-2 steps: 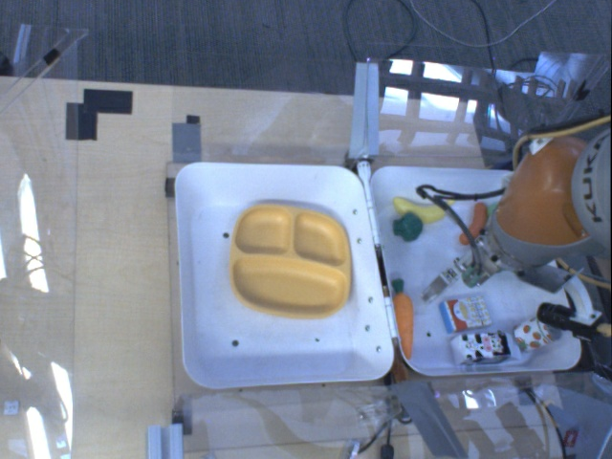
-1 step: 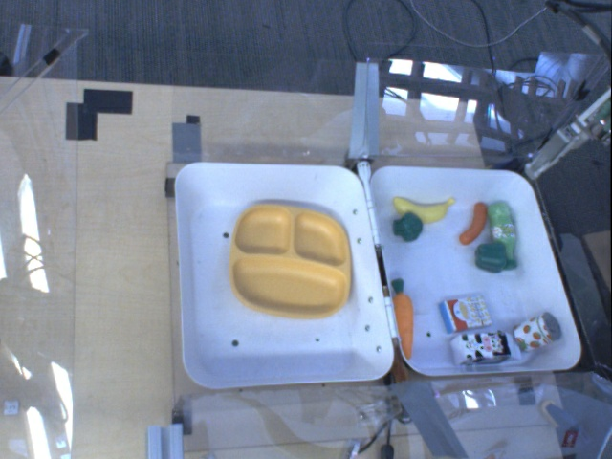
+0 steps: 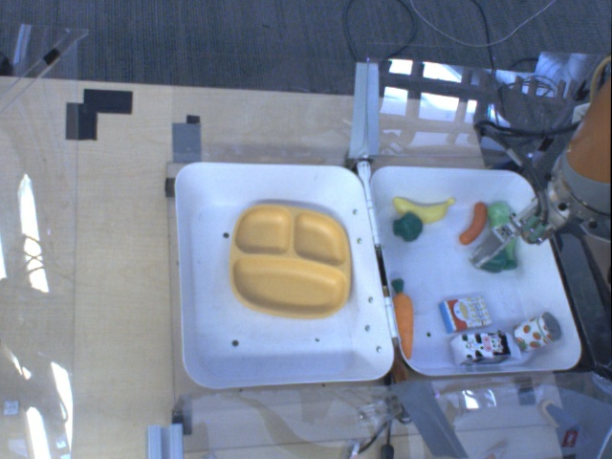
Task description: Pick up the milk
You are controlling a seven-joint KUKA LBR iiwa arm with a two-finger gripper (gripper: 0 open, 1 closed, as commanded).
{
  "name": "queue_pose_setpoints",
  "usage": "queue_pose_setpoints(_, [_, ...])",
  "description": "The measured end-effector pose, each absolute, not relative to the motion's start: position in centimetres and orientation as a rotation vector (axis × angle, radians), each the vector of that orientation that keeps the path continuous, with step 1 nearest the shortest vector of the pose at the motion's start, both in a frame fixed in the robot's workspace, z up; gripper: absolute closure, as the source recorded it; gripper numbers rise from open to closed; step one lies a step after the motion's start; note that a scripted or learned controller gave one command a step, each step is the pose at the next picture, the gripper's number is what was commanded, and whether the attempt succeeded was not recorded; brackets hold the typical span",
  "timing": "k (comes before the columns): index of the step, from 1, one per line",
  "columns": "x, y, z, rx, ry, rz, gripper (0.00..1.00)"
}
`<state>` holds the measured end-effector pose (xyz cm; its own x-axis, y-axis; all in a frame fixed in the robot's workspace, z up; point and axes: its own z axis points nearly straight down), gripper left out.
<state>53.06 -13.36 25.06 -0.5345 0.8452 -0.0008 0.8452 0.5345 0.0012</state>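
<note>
From above, the end effector (image 3: 499,245) hangs low over the right bin (image 3: 435,256), its grey fingers spread apart with nothing between them, just above a green vegetable (image 3: 501,259). The milk carton (image 3: 480,347), black-and-white cow-patterned, lies on its side well below the end effector, near the bin's front wall. Its printing is too small to read. Between them sits a small red-and-white box (image 3: 465,313).

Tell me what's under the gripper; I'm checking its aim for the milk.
Under the gripper lies a green thing, partly covered, so its kind is unclear. The milk lies apart, near the right bin's front edge.
</note>
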Motion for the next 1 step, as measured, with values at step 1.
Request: queue_pose_setpoints(1, [51.64,-9.8,10.06,1.421,2.792,0.003,0.0])
